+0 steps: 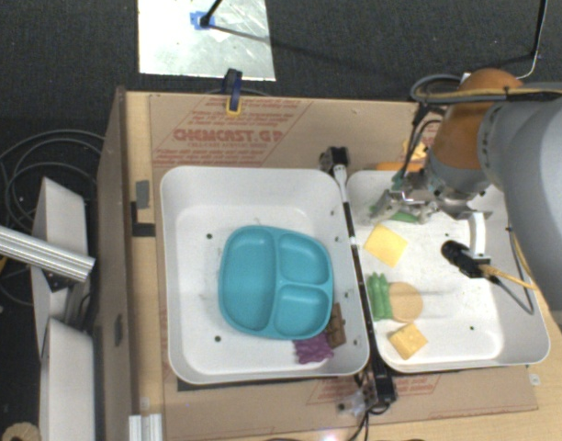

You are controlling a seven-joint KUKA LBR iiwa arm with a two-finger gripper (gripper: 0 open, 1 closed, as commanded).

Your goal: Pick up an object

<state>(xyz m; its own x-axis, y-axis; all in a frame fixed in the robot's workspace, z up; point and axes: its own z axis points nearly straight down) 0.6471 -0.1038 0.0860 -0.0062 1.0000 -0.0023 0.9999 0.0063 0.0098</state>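
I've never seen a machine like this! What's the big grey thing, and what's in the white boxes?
The grey thing with the orange band is a robot arm, reaching in from the right. One camera above looks down on it. Its gripper, the robot's hand, hangs over the far end of the right bin, which holds a yellow block, a green piece, a tan disc and a yellow wedge. The left bin holds a blue divided plate with a purple lump beside it. I can't tell whether the gripper holds anything.
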